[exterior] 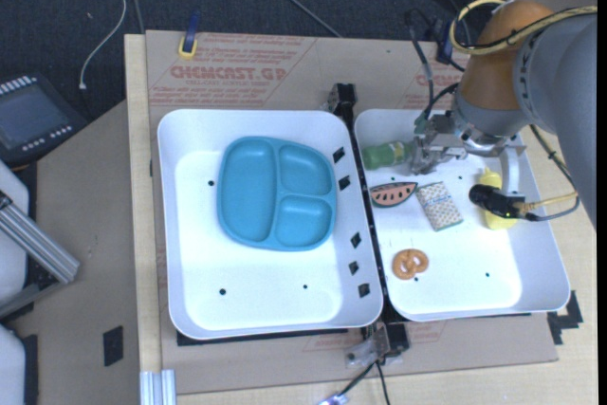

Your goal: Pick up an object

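We are seeing the gripper (429, 150) hanging low in the right bin (531, 285), beside the green bottle (382, 154), above the watermelon slice (393, 194). We cannot tell how its jaws are standing.

One overhead camera slants down on both bins (180, 232)

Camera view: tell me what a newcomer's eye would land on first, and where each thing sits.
First comes the blue tray, lying in the left bin. Next, the grey arm with its orange band reaches in from the right, its gripper low over the right bin. There a pretzel, a watermelon slice and a green thing lie apart.
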`<state>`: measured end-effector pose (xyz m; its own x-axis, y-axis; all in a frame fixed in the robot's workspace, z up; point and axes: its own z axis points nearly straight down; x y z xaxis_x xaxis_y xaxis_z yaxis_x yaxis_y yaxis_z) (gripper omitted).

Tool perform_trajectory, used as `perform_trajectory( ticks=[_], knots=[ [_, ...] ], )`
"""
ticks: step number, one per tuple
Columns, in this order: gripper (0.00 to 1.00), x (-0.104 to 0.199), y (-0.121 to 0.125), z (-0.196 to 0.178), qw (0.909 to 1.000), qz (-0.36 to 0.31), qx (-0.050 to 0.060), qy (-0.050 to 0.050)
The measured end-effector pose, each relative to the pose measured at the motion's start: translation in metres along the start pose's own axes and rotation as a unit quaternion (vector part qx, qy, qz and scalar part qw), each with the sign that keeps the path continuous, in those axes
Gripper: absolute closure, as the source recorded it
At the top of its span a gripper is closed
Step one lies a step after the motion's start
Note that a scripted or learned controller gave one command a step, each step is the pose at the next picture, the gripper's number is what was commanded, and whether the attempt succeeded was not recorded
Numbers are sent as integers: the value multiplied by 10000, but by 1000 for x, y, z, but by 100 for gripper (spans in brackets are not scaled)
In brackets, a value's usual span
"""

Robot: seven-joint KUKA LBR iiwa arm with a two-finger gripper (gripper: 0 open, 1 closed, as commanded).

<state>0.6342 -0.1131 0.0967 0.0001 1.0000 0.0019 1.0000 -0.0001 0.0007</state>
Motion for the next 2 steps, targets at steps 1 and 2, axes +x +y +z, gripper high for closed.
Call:
perform_trajectory(
  ticks=[1, 2],
  knots=[
    [100, -3, -6, -61, 10000, 2, -27, -13],
    [100, -2, -5, -105, 10000, -6, -27, -13]
  ],
)
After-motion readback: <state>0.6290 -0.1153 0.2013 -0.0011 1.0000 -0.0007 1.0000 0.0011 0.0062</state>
